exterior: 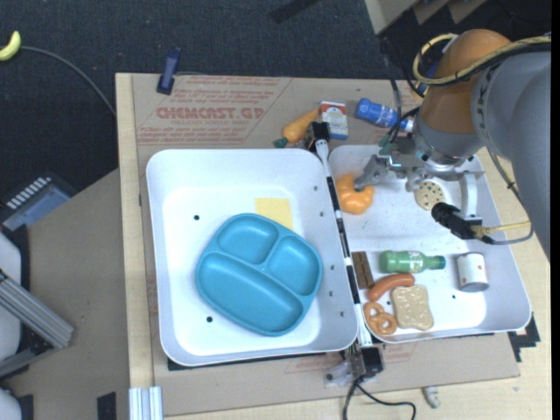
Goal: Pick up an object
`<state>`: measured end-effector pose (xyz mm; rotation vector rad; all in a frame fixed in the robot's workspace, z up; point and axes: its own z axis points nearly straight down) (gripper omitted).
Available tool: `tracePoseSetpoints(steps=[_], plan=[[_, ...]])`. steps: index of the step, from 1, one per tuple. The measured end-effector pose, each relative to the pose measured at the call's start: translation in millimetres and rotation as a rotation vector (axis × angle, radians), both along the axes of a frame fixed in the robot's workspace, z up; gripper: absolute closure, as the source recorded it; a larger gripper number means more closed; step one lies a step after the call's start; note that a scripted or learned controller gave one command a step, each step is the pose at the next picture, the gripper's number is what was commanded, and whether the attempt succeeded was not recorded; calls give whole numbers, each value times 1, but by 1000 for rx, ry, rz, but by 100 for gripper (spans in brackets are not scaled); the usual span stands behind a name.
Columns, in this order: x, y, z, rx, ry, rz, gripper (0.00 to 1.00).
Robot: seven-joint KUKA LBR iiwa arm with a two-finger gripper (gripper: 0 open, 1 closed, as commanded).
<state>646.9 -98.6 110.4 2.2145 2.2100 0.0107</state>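
Arm: we see the grey KUKA arm with its orange band reaching in from the right, and the two-finger gripper hangs low over the far end of the right white plastic bin.
Jaws: we cannot tell whether they stand apart or together; dark metal and cable crowd that spot.
Nearest thing: a glossy orange rounded plastic toy sits in the right bin's far-left corner, just beside the gripper, stubby top toward the far wall; we see it lying in the bin, not between the jaws.
Bottle: a green translucent plastic bottle with a white label lies flat, long axis across the bin, cap to the right.
Near corner: a smooth orange-red sausage, a knotted brown pretzel and a speckled tan cracker slab huddle close, sausage and pretzel at the cracker's left edge.
Right side: a short shiny silver can lies on its side.
Left bin: the left white plastic bin carries a matte blue three-compartment plate, overlapping a flat yellow square.
Desk: pale board with a printed brown cardboard sheet at the back.
Room: dark carpet all round.
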Motion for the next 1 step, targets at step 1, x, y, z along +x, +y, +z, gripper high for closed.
tracePoseSetpoints(steps=[1], plan=[[-88,-5,0,-5,-13,-5,0]])
